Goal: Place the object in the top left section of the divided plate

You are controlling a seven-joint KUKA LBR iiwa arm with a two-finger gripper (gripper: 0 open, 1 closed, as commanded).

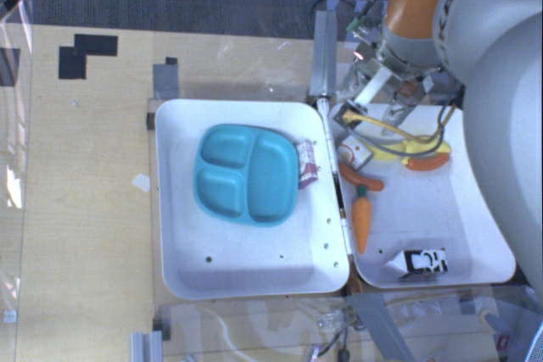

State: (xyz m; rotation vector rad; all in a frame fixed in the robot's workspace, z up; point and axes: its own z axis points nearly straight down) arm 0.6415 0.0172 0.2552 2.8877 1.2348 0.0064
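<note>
The blue divided plate [248, 174] lies in the left white bin [182, 258]; its top left section [227, 147] holds nothing. A small purple-and-white packet [306, 163] lies against the plate's right rim. My gripper [377, 116] hangs open low over the back left corner of the right bin [475, 242]. It is just above a yellow banana [399, 150] and a small white box [352, 153], with nothing seen between its fingers.
The right bin also holds an orange-red sausage [427, 162], a red sausage [361, 179], a carrot [361, 220] and a black-and-white item [424, 260]. The grey arm [501, 97] covers that bin's right side. A metal post [323, 55] stands behind the bins' divide.
</note>
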